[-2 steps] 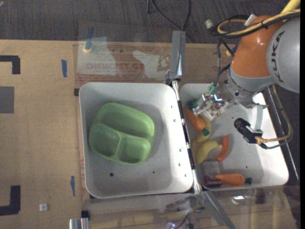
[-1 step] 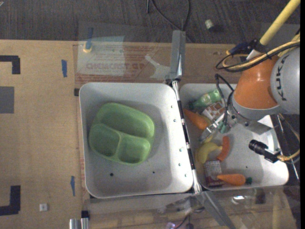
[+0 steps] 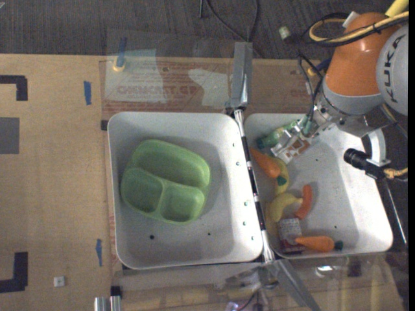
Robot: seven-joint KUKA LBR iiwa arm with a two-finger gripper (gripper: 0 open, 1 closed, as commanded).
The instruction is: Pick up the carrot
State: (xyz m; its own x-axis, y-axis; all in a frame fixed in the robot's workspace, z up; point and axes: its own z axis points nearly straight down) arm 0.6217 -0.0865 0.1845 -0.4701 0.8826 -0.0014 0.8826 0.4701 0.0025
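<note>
Two carrots lie in the right bin (image 3: 363, 206). One carrot (image 3: 267, 162), orange with a green end, rests by the bin's left wall. The other carrot (image 3: 316, 243) lies along the front wall with its green end to the right. My gripper (image 3: 290, 145) hangs over the back left part of that bin, just up and right of the first carrot, its tip close to it. I see nothing held in it. The arm's orange band (image 3: 353, 50) is above and to the right.
Beside the carrots are a yellow banana (image 3: 285, 206), a small orange-red piece (image 3: 305, 199), a green item (image 3: 269, 138) under the gripper and a small box (image 3: 290, 229). The left bin (image 3: 130, 238) holds a green divided plate (image 3: 165, 180).
</note>
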